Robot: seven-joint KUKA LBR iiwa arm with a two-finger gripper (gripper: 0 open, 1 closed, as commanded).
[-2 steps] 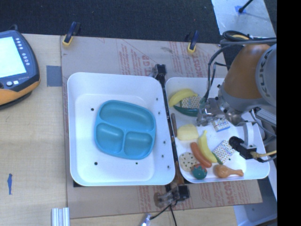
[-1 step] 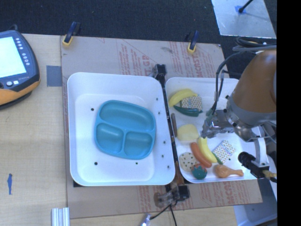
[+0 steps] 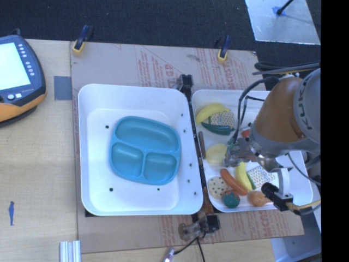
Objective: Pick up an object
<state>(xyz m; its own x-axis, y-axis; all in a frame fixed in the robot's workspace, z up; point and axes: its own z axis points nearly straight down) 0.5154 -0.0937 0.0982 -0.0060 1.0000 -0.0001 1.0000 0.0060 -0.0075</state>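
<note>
Toy foods [image 3: 234, 182] — jumbled, right bin [image 3: 305, 192]

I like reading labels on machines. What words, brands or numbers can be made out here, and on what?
"KU": the first letters of dark lettering on the arm, cut off at the picture's edge.
Red print, repeated along the brown board under the bins: too blurred to read.
Screen and buttons of the handheld device at far left: too small to read.

Grey arm [image 3: 308, 108] with broad orange band [image 3: 278, 111], black lettering on the casing, black cables looping alongside.
</note>
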